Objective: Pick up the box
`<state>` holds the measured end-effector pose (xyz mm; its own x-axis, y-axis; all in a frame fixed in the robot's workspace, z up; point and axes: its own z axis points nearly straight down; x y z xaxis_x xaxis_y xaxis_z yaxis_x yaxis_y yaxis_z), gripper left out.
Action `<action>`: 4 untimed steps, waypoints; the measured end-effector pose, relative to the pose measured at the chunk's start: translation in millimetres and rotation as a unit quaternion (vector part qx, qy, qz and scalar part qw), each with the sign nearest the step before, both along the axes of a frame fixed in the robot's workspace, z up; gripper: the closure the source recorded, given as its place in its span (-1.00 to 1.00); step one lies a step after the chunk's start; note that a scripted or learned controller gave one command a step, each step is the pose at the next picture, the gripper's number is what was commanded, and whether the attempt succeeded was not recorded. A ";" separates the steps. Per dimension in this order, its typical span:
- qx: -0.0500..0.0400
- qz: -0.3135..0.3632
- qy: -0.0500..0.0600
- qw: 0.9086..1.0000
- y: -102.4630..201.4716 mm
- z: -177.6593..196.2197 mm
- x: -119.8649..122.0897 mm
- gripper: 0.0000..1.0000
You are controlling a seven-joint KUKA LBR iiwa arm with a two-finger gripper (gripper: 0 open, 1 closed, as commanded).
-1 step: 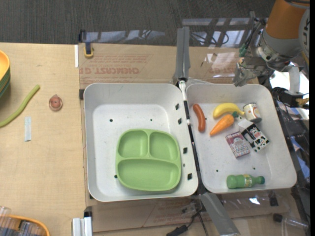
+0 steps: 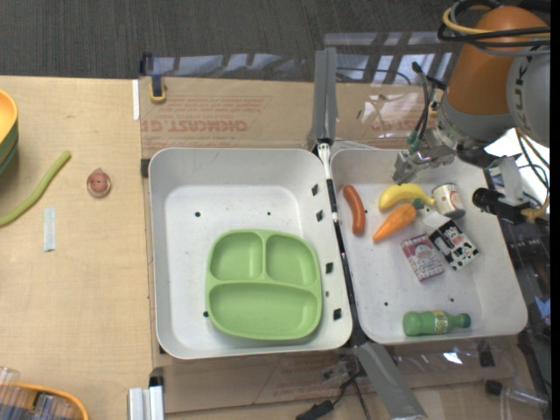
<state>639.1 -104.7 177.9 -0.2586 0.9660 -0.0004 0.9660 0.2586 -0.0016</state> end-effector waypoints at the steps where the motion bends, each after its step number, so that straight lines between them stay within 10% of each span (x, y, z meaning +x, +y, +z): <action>1: 0.000 -0.052 0.001 0.999 -19.7 -52.2 -79.3 -1.00; 2: 0.000 -0.083 -0.004 0.997 -35.9 -82.7 -145.2 -1.00; 4: 0.000 -0.152 0.000 0.988 -70.5 -69.4 -88.1 -1.00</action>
